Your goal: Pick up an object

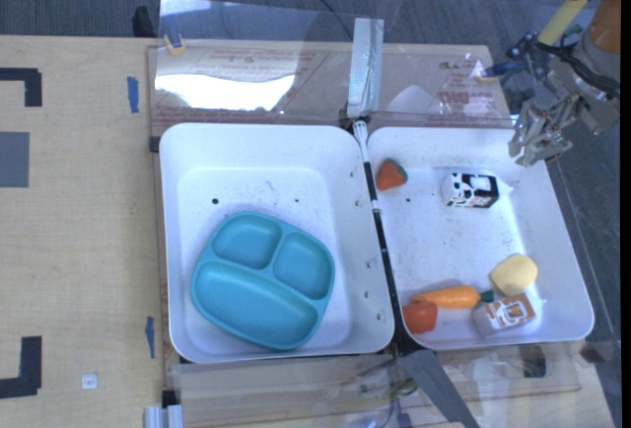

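Your carrot (449, 298) lies flat in the right bin (552, 219), long axis left-right, green tip toward the right, well below the end effector (537, 142) and left of it. You cannot tell that tool's opening.

One fixed camera above the bench (79, 219), slanting down over both white bins (187, 160).

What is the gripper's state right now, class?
Gripper: cannot be told; it sits over the right bin's far right corner, with nothing visibly held.
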You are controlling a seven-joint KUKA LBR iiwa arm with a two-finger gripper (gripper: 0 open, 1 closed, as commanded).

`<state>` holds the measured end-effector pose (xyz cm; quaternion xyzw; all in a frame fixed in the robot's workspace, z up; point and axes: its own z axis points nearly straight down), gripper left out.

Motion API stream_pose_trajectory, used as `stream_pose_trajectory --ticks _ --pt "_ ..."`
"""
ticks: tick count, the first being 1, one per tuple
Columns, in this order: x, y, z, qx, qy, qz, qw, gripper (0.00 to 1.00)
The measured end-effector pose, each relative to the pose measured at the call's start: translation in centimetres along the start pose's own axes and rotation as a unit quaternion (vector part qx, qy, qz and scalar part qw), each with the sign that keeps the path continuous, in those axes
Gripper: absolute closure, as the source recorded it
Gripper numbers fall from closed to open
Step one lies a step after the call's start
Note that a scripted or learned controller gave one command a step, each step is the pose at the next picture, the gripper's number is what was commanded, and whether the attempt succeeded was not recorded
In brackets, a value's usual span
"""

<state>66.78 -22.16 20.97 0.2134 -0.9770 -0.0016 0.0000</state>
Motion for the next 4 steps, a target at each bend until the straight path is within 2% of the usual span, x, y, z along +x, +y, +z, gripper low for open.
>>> stream_pose_trajectory --ticks 1,2,3,4 --pt "-0.2 -0.1 -8.4 0.005 -0.005 -0.088 0.9961 1.0" --pt "2.3 1.1 -3.2 0.0 -0.001 -0.07 0.9976 1.0" --pt "-0.1 -0.1 -14.1 0.006 -0.005 -0.134 0.9909 1.0" --pt "0.0 0.1 -3.7 -0.001 0.0 -0.258 0.9661 1.0"
